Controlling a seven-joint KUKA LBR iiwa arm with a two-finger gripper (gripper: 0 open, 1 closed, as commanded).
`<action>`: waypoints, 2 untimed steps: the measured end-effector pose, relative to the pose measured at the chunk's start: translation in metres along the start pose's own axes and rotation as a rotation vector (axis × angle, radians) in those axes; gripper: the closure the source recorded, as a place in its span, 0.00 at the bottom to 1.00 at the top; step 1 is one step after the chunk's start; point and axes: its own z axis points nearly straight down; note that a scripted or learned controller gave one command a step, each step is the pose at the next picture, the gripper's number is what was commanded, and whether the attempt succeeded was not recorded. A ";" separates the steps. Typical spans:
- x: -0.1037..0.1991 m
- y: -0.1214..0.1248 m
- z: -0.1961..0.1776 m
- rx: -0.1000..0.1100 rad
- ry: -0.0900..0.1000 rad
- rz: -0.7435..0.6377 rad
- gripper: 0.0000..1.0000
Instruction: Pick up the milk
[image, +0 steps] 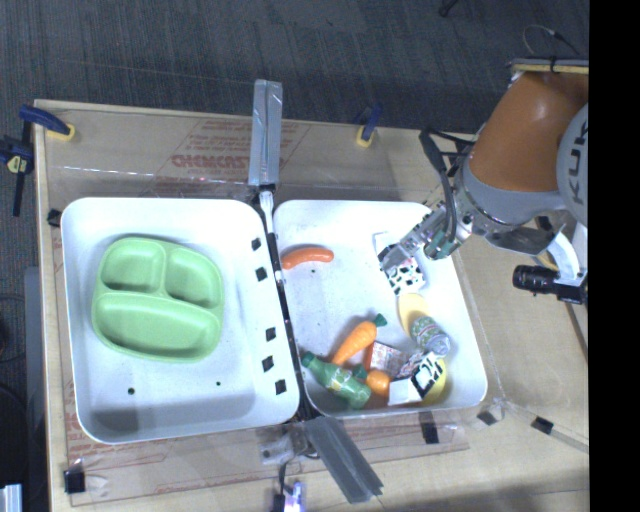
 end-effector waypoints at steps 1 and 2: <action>0.000 0.000 0.000 0.001 0.000 0.000 0.00; 0.000 0.000 0.000 0.001 0.000 0.000 0.00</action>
